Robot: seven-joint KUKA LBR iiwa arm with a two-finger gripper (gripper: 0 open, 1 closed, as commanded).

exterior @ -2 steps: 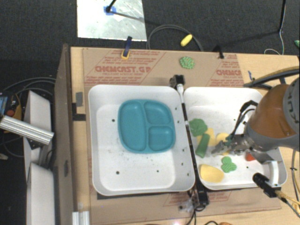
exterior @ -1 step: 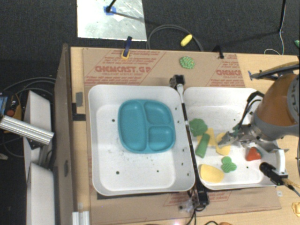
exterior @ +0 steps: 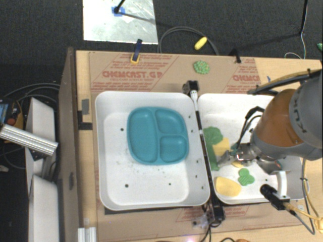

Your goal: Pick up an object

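The right bin [exterior: 229, 104] holds several small soft items: a green leafy piece [exterior: 212, 134] near the divider, a yellow block [exterior: 221, 146] just below it, a small green piece [exterior: 246, 176] and a pale yellow oval [exterior: 228, 186] near the front wall. My gripper [exterior: 228, 158] reaches down into this bin from the right, its tip beside the yellow block and a green strip along the divider. The wrist and grey-and-orange arm [exterior: 282, 122] cover the right half of the bin.
The left bin [exterior: 113, 185] carries a teal divided plate [exterior: 157, 135]. A black bar with a metal clip [exterior: 192, 89] runs between the bins. On the cardboard behind lie a green knobbly object [exterior: 201, 67] and a yellow object [exterior: 201, 43].
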